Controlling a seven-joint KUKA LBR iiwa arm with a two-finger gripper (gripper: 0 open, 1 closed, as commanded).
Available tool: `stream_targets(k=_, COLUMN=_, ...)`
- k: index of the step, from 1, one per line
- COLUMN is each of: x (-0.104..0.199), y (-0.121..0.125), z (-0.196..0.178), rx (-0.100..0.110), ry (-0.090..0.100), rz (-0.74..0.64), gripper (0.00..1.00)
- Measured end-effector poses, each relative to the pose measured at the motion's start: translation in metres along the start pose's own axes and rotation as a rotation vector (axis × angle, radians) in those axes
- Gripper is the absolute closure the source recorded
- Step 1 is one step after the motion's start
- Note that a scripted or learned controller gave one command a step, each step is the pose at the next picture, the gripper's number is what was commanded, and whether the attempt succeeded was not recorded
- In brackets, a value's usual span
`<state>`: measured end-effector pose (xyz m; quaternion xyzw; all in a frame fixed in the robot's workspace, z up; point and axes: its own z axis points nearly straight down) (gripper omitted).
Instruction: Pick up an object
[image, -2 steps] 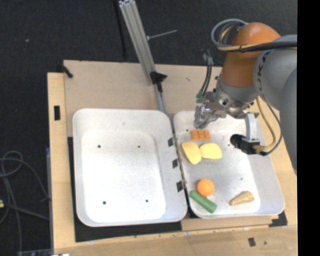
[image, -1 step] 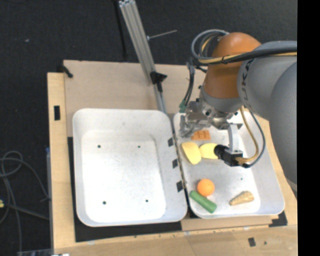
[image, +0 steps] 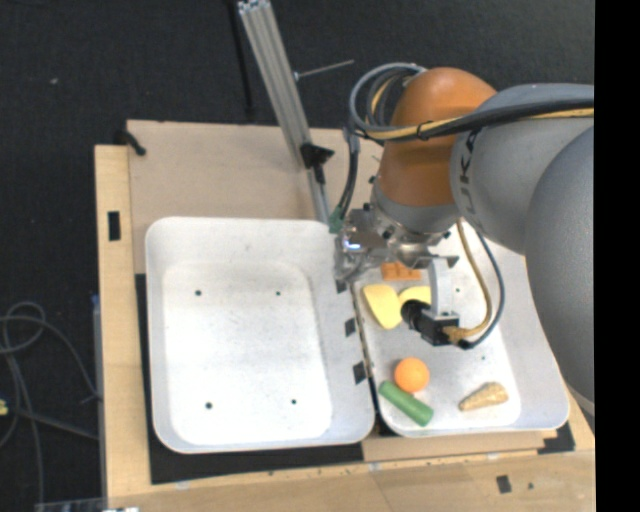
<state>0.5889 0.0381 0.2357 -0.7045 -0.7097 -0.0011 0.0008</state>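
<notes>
The gripper (image: 400, 268) hangs low over the back of the right bin (image: 530, 395), under the arm's orange band (image: 432, 130) and grey body; whether it is open or closed cannot be told, since the wrist hardware hides that part. Just below it lies a yellow piece (image: 382, 304), with a small orange scrap (image: 402, 270) partly hidden under the wrist beside it. Nearer the front of that bin sit an orange ball (image: 411, 375), a green cylinder (image: 405, 403) touching or just beside the ball, and a tan wedge (image: 484, 397) off to the right. The left bin (image: 240, 330) lies alongside, against the right one. A metal rail (image: 285, 100) slants up behind the bins.
</notes>
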Motion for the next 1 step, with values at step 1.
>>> stream_targets(k=1, x=0.0476, y=-0.0299, z=-0.0070, rx=0.001, ry=0.000, rz=-0.001, gripper=1.00)
